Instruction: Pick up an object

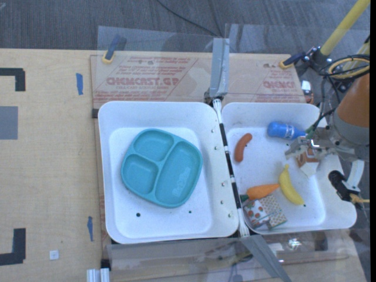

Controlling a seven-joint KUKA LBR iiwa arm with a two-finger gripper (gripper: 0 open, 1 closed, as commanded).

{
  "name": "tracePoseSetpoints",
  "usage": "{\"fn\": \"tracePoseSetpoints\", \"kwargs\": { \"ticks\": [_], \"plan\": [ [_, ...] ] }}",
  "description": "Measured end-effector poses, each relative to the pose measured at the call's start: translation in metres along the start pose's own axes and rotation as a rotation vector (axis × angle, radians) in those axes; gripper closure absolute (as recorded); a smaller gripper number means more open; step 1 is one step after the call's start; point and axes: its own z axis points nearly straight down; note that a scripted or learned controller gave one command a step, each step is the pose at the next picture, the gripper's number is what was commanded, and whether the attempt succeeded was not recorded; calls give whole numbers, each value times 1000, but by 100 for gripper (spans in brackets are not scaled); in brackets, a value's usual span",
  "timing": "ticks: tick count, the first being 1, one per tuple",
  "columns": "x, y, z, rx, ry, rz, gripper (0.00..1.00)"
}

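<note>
The right bin (258,115) holds a blue bottle (282,130) lying at the back, a red-orange sausage (241,147), an orange carrot (262,190), a yellow banana (290,187) and a patterned packet (265,211) in the front left corner. My gripper (305,150) hangs low over the bin's right side, between the bottle and the banana. A small brown and white thing (309,162) lies right under it, and whether it is gripped is unclear. The left bin (111,117) holds a blue divided plate (161,167).
The grey arm with its orange band (358,106) comes in over the right bin's right wall. Cables and a yellow pole (346,21) stand at the back right. A cardboard sheet (147,78) lies behind the bins, with wooden bench (41,157) to the left.
</note>
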Motion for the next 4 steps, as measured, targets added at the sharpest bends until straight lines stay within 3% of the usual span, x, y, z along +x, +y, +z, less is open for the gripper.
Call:
{"fn": "tracePoseSetpoints", "kwargs": {
  "ticks": [1, 2, 3, 4],
  "plan": [
    [-3, 5, -15, -16, -9, -1, 100],
    [-4, 4, -14, -14, -12, -1, 0],
    [12, -41, 18, 35, 0, -76, 0],
    [9, -39, 7, 29, 0, -71, 100]
  ]
}}
